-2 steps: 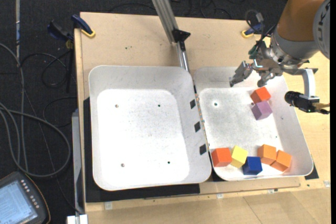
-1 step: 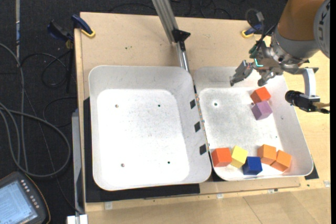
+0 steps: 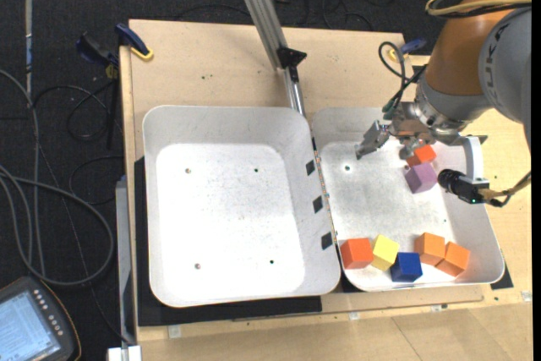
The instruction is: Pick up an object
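We look down at a slant on a pale wooden surface (image 3: 211,55) that carries two shallow white plastic bins side by side. The left bin (image 3: 224,199) shows a bare speckled floor with a few small dark holes. The right bin (image 3: 363,190) holds all the blocks.

The grey arm with its orange band (image 3: 469,46) reaches in from the right and hangs over the far part of the right bin. Its two-finger gripper (image 3: 372,141) points down and to the left, with the dark fingers (image 3: 365,150) ending just above the bin floor near a small dark hole. We cannot tell whether the fingers stand open or closed, and we see no block between them.

Just to the right of the gripper body sits a small orange cube (image 3: 422,155), partly under the wrist, and touching it on the near side is a purple cube (image 3: 420,177). Both lie apart from the fingertips.

Along the near wall of the right bin lies a row of blocks: an orange-red cube (image 3: 357,252) at the left, a yellow cube (image 3: 385,251) touching it, a blue cube (image 3: 407,266) just beside the yellow one, and then two more orange cubes (image 3: 444,253) close together at the right corner.

A slanted metal pole (image 3: 258,0) crosses the far part of the surface, and a blue and yellow clamp (image 3: 133,41) grips its far left corner.
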### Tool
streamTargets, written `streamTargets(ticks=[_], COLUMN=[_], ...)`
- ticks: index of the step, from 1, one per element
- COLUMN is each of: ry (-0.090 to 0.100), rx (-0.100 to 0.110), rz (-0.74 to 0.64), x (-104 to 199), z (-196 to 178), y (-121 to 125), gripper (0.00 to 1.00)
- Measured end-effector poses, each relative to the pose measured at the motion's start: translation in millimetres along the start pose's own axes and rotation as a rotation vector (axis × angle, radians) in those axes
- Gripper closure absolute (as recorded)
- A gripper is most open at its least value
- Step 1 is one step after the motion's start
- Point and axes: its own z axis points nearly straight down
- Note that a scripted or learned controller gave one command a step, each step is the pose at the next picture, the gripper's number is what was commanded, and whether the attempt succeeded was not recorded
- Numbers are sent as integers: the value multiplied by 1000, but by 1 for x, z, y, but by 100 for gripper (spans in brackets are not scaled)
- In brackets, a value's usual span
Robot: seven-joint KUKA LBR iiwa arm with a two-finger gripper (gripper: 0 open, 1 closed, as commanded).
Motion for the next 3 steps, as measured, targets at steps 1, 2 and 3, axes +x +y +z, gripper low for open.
streamTargets(ticks=[1,2,3], ry=[-1,0,-1], rx=[-1,-2,-8], rz=[1,0,1], x=[-8,-8,-8], z=[49,80,67], y=[3,2,3], gripper=[0,0,100])
